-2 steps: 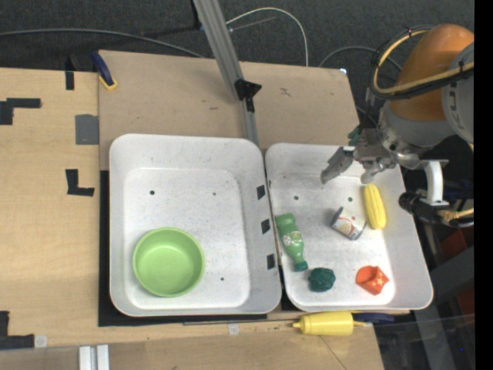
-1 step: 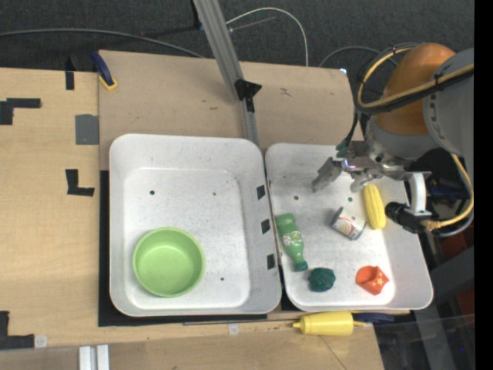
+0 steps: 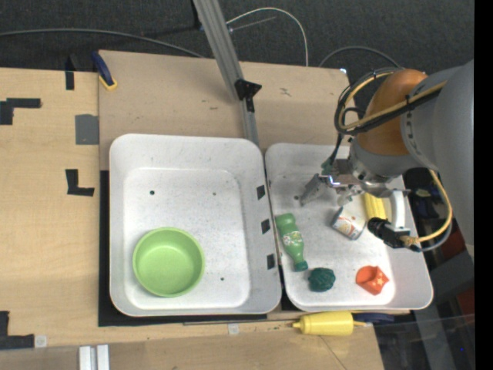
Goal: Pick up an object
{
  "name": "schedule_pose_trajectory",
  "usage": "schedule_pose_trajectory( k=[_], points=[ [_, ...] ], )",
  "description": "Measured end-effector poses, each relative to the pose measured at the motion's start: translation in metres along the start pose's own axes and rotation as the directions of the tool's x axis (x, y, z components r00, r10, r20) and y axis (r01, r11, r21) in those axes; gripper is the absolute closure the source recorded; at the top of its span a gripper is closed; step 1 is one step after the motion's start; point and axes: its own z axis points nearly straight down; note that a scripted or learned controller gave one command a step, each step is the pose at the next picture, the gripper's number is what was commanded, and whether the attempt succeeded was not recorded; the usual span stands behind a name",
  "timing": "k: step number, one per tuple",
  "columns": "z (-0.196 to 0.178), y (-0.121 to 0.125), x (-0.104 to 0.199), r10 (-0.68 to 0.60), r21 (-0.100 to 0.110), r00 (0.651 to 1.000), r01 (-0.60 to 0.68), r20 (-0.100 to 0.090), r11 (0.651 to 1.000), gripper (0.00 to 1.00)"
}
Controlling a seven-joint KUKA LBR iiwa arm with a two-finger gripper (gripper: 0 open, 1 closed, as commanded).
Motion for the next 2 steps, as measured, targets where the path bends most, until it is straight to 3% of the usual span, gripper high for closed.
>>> schedule_pose_trajectory(
  k=[1, 2],
  points=[
    [-0.014, 0.002, 0.001, -0.002, -0.006, 1.0, 0.002, 0.0, 1.0, 1.0],
    [-0.058, 0.008, 0.004, 0.0, -0.011, 1.0, 0.0, 0.0, 1.0, 1.0]
  ],
)
